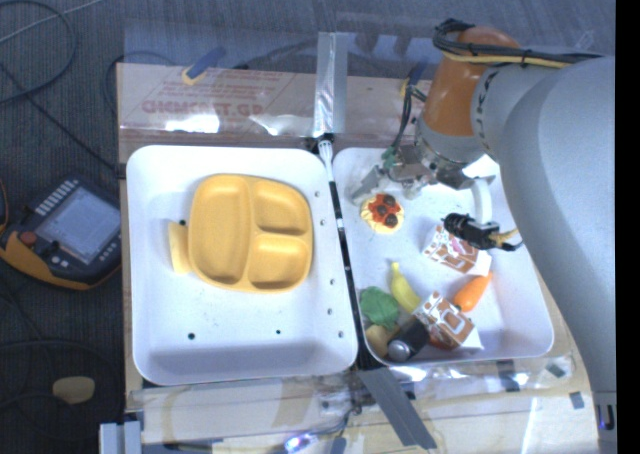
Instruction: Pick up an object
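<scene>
Pizza slice (pixel 383 211), lying in the right bin (pixel 530 327) near its far-left corner, is sitting just under the gripper (pixel 400 174), whose finger state cannot be told, so it is needing a centred, straight descent before closing.

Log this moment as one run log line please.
arm: over right bin | gripper: above pizza toy, nothing seen held | left bin: yellow tray

Bulky grey arm (pixel 560 142), orange band (pixel 452 92) above wrist, black cables looping over it, metallic gripper (pixel 400 170) below.
</scene>
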Action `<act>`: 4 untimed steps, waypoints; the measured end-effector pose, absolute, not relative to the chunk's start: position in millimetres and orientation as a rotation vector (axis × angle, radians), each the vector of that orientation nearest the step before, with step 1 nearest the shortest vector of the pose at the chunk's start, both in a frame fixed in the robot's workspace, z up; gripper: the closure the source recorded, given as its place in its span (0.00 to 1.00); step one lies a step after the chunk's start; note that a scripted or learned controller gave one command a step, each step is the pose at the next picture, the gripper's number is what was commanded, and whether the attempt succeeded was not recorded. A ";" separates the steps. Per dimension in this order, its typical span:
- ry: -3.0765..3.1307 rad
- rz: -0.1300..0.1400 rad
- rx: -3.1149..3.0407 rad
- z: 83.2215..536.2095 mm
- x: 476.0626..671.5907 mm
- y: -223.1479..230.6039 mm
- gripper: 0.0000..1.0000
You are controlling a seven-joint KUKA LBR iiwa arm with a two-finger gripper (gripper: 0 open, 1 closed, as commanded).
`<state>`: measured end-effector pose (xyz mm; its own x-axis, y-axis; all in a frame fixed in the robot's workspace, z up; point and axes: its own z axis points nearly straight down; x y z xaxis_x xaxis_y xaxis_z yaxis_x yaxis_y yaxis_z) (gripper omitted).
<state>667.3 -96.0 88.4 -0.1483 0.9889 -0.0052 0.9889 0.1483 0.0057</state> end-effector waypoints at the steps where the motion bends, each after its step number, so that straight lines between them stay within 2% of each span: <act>1: 2.364 0.003 2.057 88.4 666.5 -97.9 0.00; 2: 2.363 0.003 2.052 99.6 667.6 -97.4 1.00; 3: 2.506 0.010 1.872 91.8 599.2 -105.0 1.00; 4: 2.507 0.012 1.873 100.7 599.6 -104.2 1.00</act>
